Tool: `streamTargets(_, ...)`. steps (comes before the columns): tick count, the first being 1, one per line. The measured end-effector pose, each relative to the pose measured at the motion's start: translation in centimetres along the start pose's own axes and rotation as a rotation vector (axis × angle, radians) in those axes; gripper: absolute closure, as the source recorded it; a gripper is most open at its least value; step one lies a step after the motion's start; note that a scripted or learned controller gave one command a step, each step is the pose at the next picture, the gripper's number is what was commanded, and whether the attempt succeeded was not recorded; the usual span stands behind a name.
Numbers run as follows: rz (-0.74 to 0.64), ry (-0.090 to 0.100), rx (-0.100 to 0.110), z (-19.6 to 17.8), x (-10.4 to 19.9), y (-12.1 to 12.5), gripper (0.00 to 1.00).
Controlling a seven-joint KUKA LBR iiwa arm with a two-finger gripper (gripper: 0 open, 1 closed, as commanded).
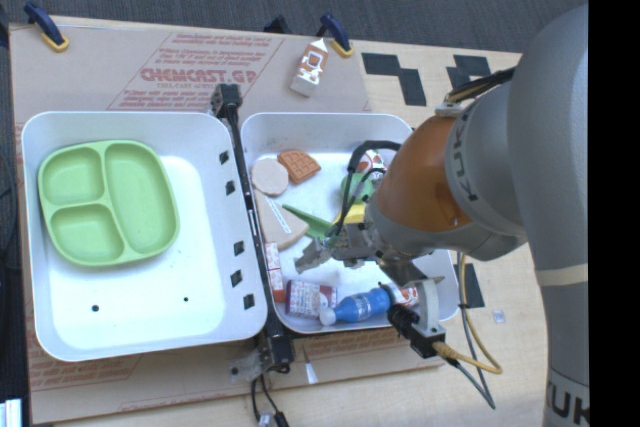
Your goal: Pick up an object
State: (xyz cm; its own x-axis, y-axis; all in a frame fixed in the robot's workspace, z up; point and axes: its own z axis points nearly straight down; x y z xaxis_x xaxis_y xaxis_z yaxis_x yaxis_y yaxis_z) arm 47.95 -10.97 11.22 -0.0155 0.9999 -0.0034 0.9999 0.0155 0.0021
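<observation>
A: Camera view, from above at a slant: two white bins side by side on the bench (90,55). Left bin (150,315) carries a green tray (108,203) with three compartments, lying in its upper left part

B: And the right bin (330,127)?

A: Cluttered. A round pale disc (269,177) near its top left, a brown waffle-like piece (298,164) just beside it to the right. A pale flat piece (286,230) below the disc. A green strip (305,215) runs slantwise from that piece toward the arm

B: Near edge?

A: A blue bottle (360,306) lying on its side, white cap end pointing left. Touching or almost touching it, a red-and-white packet (304,296) to its left

B: Arm?

A: Grey, orange band (425,180) above the wrist, reaching in from the right and covering much of the right bin. Pincer (318,253) sits low over the middle of the bin, above the bottle and packet, close to the green strip's lower end

B: Released or clenched?

A: Cannot tell; the tip is small and dark against the clutter. Nothing visibly between its tips

B: Outside the bins?

A: A small white-and-orange bottle (310,68) lying on the cardboard (190,75) behind the right bin. Blue clamps (45,25) at the cardboard's far edge
</observation>
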Motion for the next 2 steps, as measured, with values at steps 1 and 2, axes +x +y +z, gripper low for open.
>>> streamTargets(1, 0.008, 0.004, 0.006, 2.09, -0.20, 5.17, 0.00)
streamTargets(2, 0.005, 0.005, 0.007, 1.10, -0.19, 5.17, 1.00)
